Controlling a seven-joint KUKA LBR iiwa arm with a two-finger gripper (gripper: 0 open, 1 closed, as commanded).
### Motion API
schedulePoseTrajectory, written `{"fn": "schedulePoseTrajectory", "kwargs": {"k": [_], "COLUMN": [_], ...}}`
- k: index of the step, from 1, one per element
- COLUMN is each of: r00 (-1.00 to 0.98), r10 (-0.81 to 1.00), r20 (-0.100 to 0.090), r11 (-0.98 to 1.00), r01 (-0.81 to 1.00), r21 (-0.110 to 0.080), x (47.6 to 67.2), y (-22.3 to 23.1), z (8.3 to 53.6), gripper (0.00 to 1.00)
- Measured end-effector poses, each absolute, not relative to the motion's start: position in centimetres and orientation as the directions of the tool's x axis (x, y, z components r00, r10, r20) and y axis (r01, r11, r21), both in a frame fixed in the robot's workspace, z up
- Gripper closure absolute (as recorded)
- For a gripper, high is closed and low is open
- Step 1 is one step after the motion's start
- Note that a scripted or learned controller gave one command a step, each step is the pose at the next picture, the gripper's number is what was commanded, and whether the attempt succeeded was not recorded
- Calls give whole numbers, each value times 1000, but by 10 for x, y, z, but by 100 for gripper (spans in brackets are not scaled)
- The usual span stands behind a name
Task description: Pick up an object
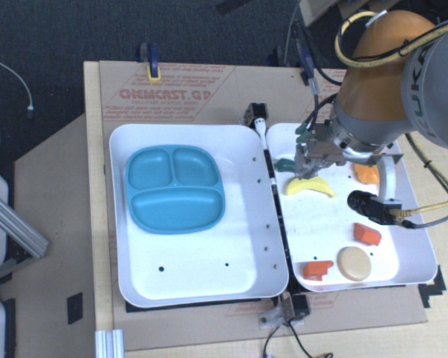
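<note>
Left: the left bin (119, 222) rests on a brown board (164, 92) printed in red and holds a blue plate (175, 189) with three compartments, lying flat in the bin's upper left part. Centre: the two bins meet edge to edge. Right: the right bin (321, 230) carries the loose items. A small teal piece (285, 165) lies by its left wall near the top. Just beside it is the yellow banana (310, 188), lying flat with its ends curved downward. My gripper (308, 168) stands directly over the banana's upper edge; whether it is released or clenched I cannot tell, nor whether it touches the fruit. Lower in the bin, a red-orange block (318, 269) sits near the front rim, with a round beige disc (354, 263) just beside it. Farther right are an orange piece (366, 174), partly hidden by my wrist, and a red block (366, 234) below it. My arm (388, 73), grey with an orange band, enters from the upper right.
</note>
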State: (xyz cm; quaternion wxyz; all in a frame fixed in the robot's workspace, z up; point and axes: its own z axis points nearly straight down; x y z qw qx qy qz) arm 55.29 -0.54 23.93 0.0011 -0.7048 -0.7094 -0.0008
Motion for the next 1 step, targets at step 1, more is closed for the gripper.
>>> {"fn": "schedulePoseTrajectory", "kwargs": {"k": [1], "r00": [-6], "r10": [1000], "r20": [3], "r11": [6], "r01": [1000], "r21": [-2], "x": [542], "y": [46], "z": [243], "gripper": [100]}}
